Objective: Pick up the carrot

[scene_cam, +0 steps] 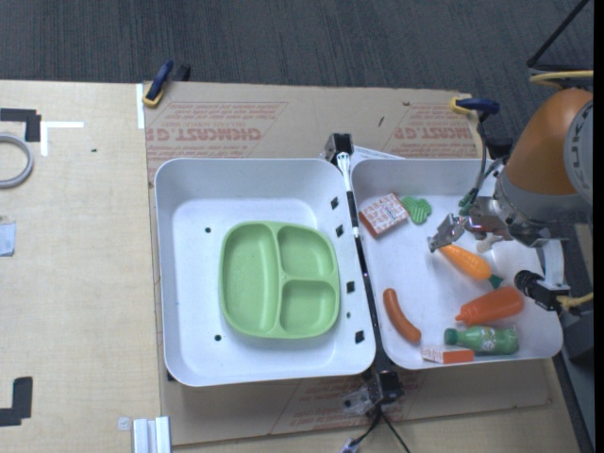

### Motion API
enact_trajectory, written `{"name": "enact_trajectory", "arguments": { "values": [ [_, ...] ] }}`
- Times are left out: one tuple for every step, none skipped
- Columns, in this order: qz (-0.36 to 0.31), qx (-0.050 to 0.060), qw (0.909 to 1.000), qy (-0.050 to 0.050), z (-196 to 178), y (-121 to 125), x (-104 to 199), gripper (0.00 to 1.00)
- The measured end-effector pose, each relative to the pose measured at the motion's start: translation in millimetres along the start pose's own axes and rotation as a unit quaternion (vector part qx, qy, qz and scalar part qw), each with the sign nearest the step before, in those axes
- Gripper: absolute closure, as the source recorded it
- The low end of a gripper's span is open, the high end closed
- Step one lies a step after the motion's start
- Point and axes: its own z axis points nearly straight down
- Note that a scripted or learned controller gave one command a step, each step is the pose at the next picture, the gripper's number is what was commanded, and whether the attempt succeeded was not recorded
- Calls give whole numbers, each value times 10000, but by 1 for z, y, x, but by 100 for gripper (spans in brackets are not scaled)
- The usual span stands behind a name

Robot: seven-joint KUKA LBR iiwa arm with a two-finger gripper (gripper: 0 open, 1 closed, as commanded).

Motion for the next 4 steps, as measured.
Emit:
{"name": "enact_trajectory", "arguments": {
  "values": [
    [12,-8,10000,-3,-10,1,-1,100],
    [10,-7,10000,-3,-10,1,-1,0],
    [-530,1,9986,1,11,-34,35,0],
    [-519,-10,9987,-2,2,-33,35,100]
  ]
}}
